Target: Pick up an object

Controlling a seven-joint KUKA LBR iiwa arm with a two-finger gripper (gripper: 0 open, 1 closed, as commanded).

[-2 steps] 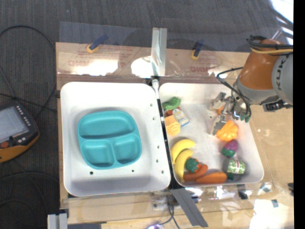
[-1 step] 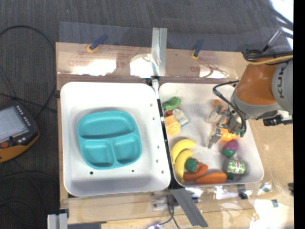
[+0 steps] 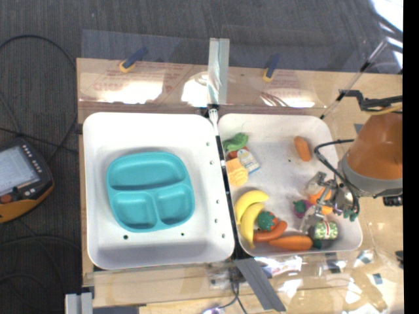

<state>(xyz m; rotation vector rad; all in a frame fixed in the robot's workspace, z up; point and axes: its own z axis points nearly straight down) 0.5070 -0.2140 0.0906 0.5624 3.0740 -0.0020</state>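
Grey arm with orange band (image 3: 378,150) comes in from the right, low over the right white bin (image 3: 278,126). Two-finger gripper (image 3: 325,200) sits down in the bin's lower right part, among small toys; whether its fingers are apart or together I cannot tell, too cluttered. Just beside it: a small orange piece (image 3: 317,193), a purple-green toy (image 3: 300,207), a green-white round toy (image 3: 323,230). Yellow plastic banana (image 3: 247,209) lies near the bin's left wall, long orange carrot (image 3: 287,243) along the front edge, small orange sausage shape (image 3: 302,148) well apart near the top. Left white bin (image 3: 98,175) holds a teal three-compartment plastic tray (image 3: 151,190).
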